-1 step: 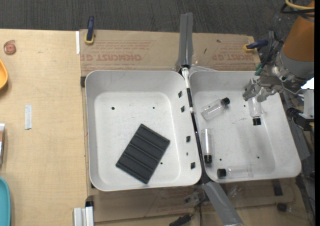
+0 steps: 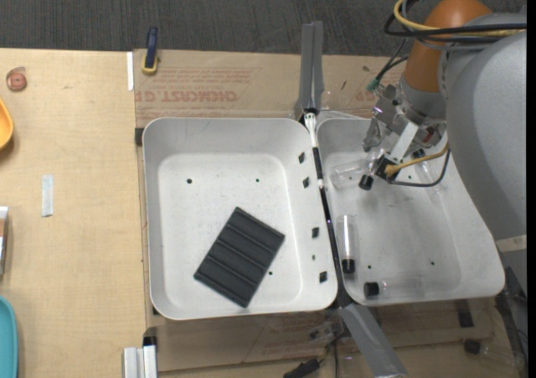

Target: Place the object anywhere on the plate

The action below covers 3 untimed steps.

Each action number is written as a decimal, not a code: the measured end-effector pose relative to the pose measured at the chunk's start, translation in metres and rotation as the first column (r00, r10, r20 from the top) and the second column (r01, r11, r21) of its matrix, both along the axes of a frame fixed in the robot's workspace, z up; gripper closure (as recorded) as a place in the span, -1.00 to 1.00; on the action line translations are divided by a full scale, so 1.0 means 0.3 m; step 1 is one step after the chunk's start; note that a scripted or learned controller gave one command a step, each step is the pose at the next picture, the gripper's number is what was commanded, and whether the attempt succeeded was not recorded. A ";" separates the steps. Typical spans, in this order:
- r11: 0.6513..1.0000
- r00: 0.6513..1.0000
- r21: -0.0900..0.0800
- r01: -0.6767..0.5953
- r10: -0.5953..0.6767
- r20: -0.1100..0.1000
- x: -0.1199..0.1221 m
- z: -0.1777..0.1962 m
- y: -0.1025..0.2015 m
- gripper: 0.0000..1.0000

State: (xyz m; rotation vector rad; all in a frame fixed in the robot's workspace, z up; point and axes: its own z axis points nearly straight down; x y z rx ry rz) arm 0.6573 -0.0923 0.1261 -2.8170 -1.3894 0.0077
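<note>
1. Camera view looks down on two white bins side by side on a tan worktop (image 2: 75, 267), with a sheet of brown cardboard (image 2: 201, 87) under their far edges.
2. Lying flat in the left bin (image 2: 152, 217) is the plate (image 2: 240, 256), a dark, ribbed rectangle turned at a slant. It sits in the near half of the bin and touches no wall.
3. Over in the right bin (image 2: 419, 234) lies the tube (image 2: 345, 234), a clear cylinder just beside that bin's left wall, with its black end toward the near side.
4. Tube and plate are well apart, with the walls where the two bins meet between them. The tube rests on the bin floor, not on the plate.
5. One small black piece (image 2: 372, 289) lies near the right bin's near-left corner, close to the tube's black end but apart from it.
6. Coming in from the right, the grey arm (image 2: 502, 116) with its orange band (image 2: 448, 20) reaches over the far part of the right bin.
7. Its fingers (image 2: 378, 143) hang over the far-left part of the right bin, apart from the tube. I cannot tell how far open they are, or whether anything is between them.
8. Just left of them is a faint clear shape (image 2: 342, 173) on the bin floor, too blurred to identify.
9. Left of the bins, the worktop bears a pale strip (image 2: 47, 196) and a small reddish disc (image 2: 15, 79). A blue-handled clamp (image 2: 151, 54) sits at the cardboard's far-left corner.
</note>
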 end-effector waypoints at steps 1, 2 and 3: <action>0.982 0.982 0.000 -0.188 0.188 0.002 -0.064 0.216 0.181 1.00; 0.979 0.979 0.000 -0.205 0.205 0.001 0.005 0.595 0.462 1.00; 0.946 0.946 0.000 -0.325 0.325 0.001 -0.010 0.715 0.740 1.00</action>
